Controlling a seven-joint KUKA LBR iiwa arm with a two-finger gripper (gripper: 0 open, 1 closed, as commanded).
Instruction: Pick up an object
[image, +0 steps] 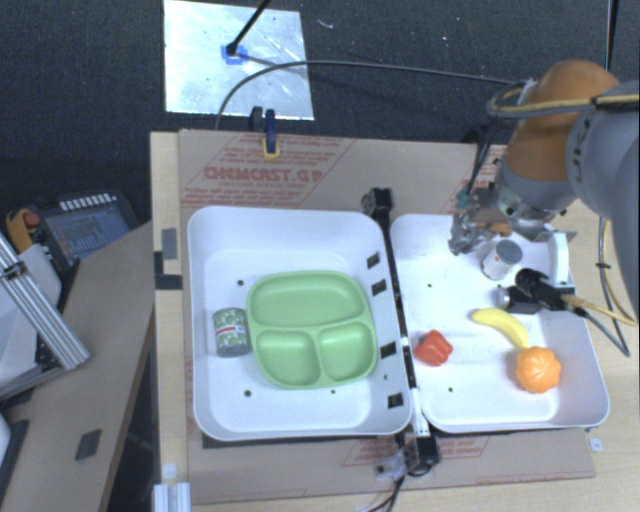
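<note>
My gripper (464, 240) hangs over the far left part of the right bin (580, 410), close to its back wall, and I see nothing between its tips. On that bin's floor lie a red pepper-like piece (433, 347) near the divider, a yellow banana (502, 325) in the middle, and an orange fruit (538, 369) toward the front right. All three lie nearer the front than the gripper and well apart from it. A small pale round thing (497, 262) sits just right of the gripper; I cannot make out what it is.
The left bin (215, 420) holds a green divided plate (308, 328) and a small can (231, 331) upright beside its left edge. A black clip divider (390, 300) runs between the bins. The arm's orange band (560, 110) looms over the right bin's back corner.
</note>
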